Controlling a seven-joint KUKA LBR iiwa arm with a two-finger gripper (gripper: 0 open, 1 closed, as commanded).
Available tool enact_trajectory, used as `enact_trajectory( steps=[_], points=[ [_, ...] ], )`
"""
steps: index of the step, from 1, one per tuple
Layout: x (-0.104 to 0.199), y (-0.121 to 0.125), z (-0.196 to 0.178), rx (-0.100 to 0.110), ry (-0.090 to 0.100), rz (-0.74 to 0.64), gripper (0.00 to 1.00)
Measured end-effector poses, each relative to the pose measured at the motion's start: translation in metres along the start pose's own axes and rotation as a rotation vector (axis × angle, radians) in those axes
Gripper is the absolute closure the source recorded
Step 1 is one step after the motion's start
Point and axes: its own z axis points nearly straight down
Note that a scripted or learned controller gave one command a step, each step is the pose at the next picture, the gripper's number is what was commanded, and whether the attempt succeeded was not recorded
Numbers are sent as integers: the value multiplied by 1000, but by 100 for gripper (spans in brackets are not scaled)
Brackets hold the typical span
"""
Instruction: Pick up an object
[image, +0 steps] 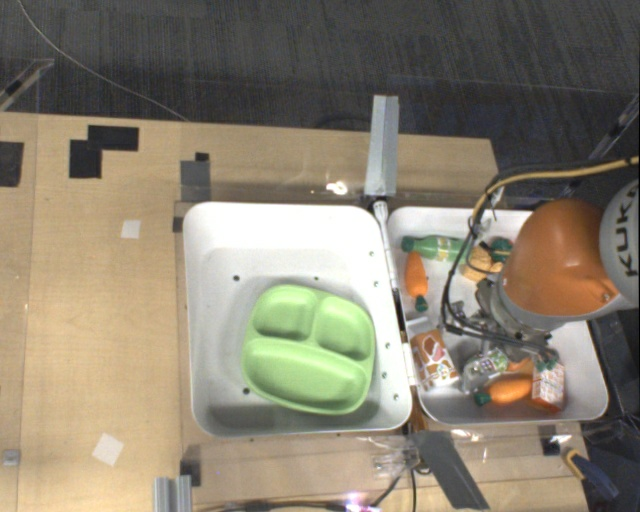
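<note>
The right bin (598, 395) holds several small items. A green bottle (436, 244) lies at its far edge, with an orange carrot-shaped piece (416, 276) just below it. A red and white carton (435, 360) rests by the left wall. Along the near side lie an orange carrot (508, 392) and a small red and white box (548, 386). My gripper (488, 362) hangs low over the middle of this bin, just above the near carrot, under the arm's orange band (555, 255). The arm hides the items beneath it.
The left bin (210, 250) holds a green divided plate (310, 348). A metal post (382, 145) stands behind the wall between the two bins. A yellowish item (486, 260) sits by the cables near the right bin's far side.
</note>
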Motion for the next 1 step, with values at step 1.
enact_trajectory(
  steps=[1],
  points=[
    [2, 1, 0, 1, -6, 24, 0]
  ],
)
